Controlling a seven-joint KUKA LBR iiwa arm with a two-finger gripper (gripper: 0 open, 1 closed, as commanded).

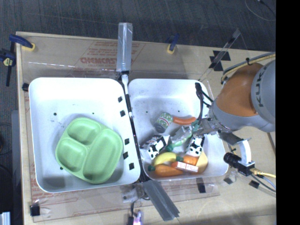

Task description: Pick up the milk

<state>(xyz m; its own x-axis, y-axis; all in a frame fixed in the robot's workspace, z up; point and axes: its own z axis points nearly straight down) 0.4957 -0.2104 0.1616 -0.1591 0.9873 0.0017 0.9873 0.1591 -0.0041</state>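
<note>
Camera view looks down on the desk point(154, 50) with two white bins side by side. The left bin point(51, 102) holds a green divided plate point(90, 149). The right bin point(154, 90) holds a heap of toy food in its near half: a green can point(164, 121) lying on its side, an orange carrot point(183, 120) just beside it, a yellow banana point(164, 158) and an orange piece point(164, 170) at the near wall. Two cow-patterned cartons (the milk, by their black-and-white spots) lie in that heap: one point(158, 146) left of centre, the other point(195, 147) towards the right wall. The tool point(187, 132) reaches in from the right, low over the heap between the two cartons; whether it is spread or pinching anything I cannot tell.
</note>
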